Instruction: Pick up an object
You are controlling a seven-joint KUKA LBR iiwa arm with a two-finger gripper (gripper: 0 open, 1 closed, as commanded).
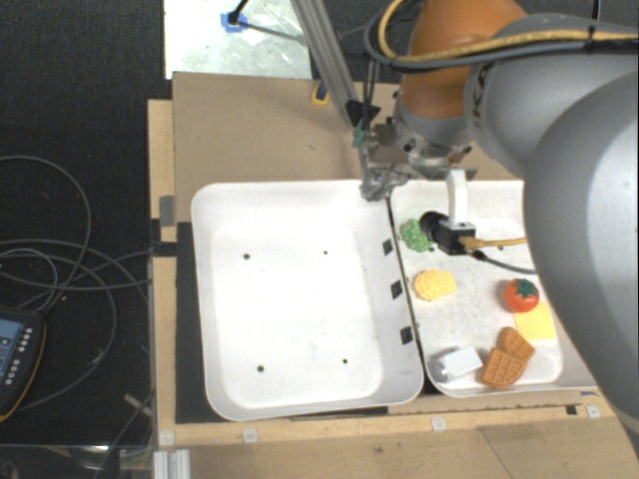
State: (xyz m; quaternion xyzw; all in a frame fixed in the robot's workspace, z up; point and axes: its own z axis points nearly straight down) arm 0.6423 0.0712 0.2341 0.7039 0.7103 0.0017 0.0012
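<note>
Grey arm (584, 138), orange band (461, 23), yellow cable (559, 36), metal hand (375, 188).

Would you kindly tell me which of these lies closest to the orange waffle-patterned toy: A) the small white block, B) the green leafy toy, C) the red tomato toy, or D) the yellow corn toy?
A: the small white block lies right beside the orange waffle-patterned toy at the front of the shallow white bin, while the others sit farther back.

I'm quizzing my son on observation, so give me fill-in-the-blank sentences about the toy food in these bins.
The tomato is coloured ____.
The waffle lies in the view's ____ bin.
In the view, the corn lies below the green toy and above the ____ block.
Missing words: red; right; white.
</note>
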